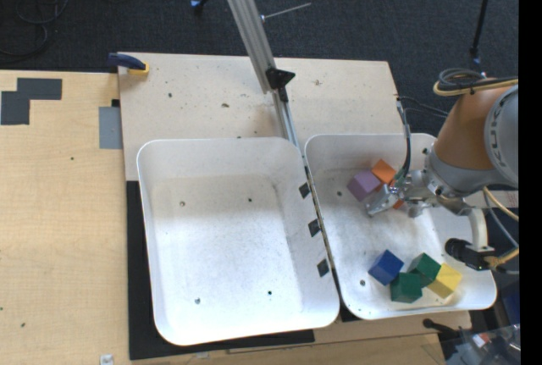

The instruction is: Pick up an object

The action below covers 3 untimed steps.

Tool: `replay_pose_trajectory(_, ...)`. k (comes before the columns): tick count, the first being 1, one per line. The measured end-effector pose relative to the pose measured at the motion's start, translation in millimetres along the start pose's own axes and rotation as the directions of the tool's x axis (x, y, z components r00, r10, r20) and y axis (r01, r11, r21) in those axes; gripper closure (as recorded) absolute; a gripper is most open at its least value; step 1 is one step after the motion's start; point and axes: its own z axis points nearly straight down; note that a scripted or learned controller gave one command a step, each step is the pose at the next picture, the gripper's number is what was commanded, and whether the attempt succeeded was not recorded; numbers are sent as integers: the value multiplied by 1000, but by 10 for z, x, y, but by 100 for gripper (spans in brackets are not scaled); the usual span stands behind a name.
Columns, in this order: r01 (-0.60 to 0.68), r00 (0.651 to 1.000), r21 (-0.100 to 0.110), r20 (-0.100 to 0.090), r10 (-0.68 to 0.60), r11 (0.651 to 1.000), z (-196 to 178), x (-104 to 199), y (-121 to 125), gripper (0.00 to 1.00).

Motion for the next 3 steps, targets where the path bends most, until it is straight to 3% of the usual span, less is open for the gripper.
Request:
replay_pose_trajectory(1, -6, 1000, 1, -1, 6, 1000, -108, -12, -4, 100)
replay_pose_trajectory(3, 5, 1000, -5, 2, -5, 1000, -1329, -4, 80, 100)
